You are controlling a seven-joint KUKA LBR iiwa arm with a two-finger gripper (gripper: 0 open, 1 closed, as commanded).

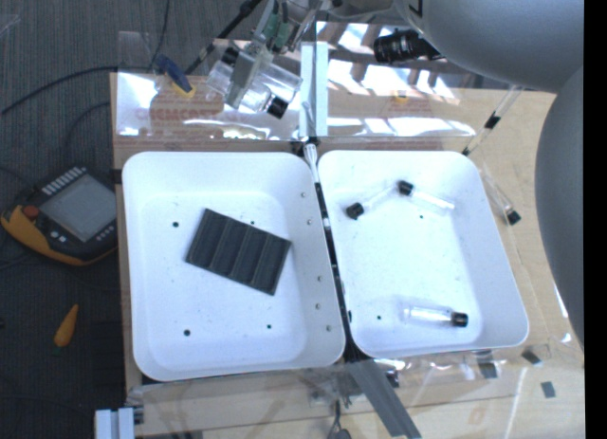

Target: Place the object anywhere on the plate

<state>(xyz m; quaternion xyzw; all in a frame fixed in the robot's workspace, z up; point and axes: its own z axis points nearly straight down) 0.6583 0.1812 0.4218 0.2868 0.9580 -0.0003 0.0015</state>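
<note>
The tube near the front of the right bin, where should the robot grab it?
Probably mid-body on the clear tube, coming straight down and squeezing across its thin width: it lies flat, long and thin, with its black cap at one end.

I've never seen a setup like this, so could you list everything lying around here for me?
Bins: two, white, side by side on the bench, left and right.
Ridged plate: one, dark grey, flat in the left bin.
Vials: three, clear with black caps, in the right bin; two near its far side, one near its front.
Handheld controller: one, orange and grey with a screen, on the floor left of the bench.
Orange tool: one, on the floor below the controller.
Arm: one, grey, reaching over the far edge.
Gripper: one, beyond the bins.
</note>
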